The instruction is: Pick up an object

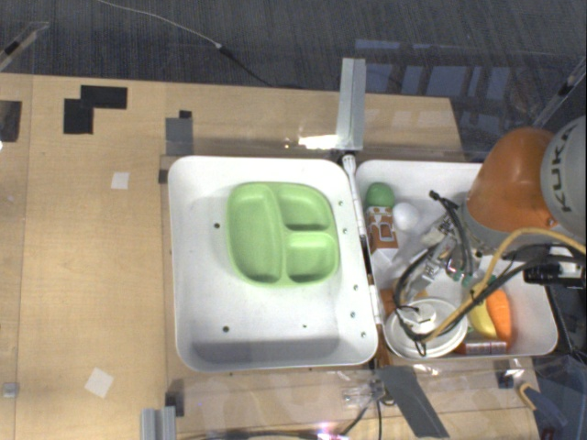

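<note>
White plastic makes up both shallow bins on the wooden bench [83,273]; the left bin [197,337] holds a green divided plate [280,232], lying flat near its middle, with three compartments facing up; the right bin [541,337] is crowded. Against its left wall, a bottle with a green cap [380,211] and a brown label lies lengthwise, cap toward the far side; just beside it, to the right, sits a small white ball [404,216]. At the near left corner of that bin rests a round white bowl [424,335] with a pale rim; to its right lie a yellow banana-like piece [481,319] and an orange carrot-like piece [500,314], touching each other, and a small red item [484,346] sits just in front of them.

The grey arm [569,177] with its orange band [514,186] comes in from the right and hangs over the right bin; the gripper [444,266] sits low amid black and yellow cables, above the space between the ball and the bowl. Whether its jaws are spread or closed cannot be told, since cables and the wrist hide them; no object can be seen clamped in it. All the loose objects lie on the bin floor.

A metal post [351,104] stands at the far edge between the two bins; black patches [92,106] mark the bench at the far left.
</note>
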